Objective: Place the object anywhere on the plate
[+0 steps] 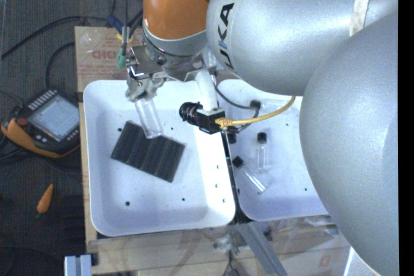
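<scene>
A dark ribbed rectangular plate (147, 152) lies flat and slightly askew in the left bin (103, 203). My gripper (141, 92) hangs above the plate's far edge, under the orange wrist band. It is shut on a clear vial (149, 118), which sticks down and toward the camera from between the fingers. The vial's lower end reaches the plate's upper edge; I cannot tell whether it touches.
The right bin (291, 203) holds a clear vial with a black cap (261, 150), a small clear stick (255, 183) and a black bit (237, 163). A black fitting with a yellow cable (200, 116) hangs over the divider. The big grey arm covers the right side.
</scene>
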`<state>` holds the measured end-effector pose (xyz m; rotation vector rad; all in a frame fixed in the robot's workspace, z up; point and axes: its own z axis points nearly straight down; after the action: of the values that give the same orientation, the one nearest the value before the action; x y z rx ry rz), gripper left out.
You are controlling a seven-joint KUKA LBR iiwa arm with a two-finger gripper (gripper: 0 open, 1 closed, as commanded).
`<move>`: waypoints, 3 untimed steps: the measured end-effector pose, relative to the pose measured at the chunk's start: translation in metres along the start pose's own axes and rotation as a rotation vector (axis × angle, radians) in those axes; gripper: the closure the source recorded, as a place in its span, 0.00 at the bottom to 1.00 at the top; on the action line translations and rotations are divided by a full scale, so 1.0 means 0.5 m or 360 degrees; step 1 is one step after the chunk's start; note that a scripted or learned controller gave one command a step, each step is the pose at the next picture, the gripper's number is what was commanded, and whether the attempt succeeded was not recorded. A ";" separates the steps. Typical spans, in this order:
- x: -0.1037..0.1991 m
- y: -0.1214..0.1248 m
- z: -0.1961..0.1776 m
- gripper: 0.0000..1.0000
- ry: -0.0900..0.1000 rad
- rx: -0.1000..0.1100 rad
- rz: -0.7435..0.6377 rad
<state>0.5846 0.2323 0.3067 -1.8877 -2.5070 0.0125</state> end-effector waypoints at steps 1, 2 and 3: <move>-0.047 0.095 0.121 1.00 0.0000 -0.0003 -0.0410; -0.027 0.022 0.239 1.00 0.0002 0.0001 0.0409; -0.029 0.021 0.231 1.00 0.0001 0.0017 0.0410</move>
<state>0.5978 0.2208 0.1910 -2.1900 -2.2393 0.0256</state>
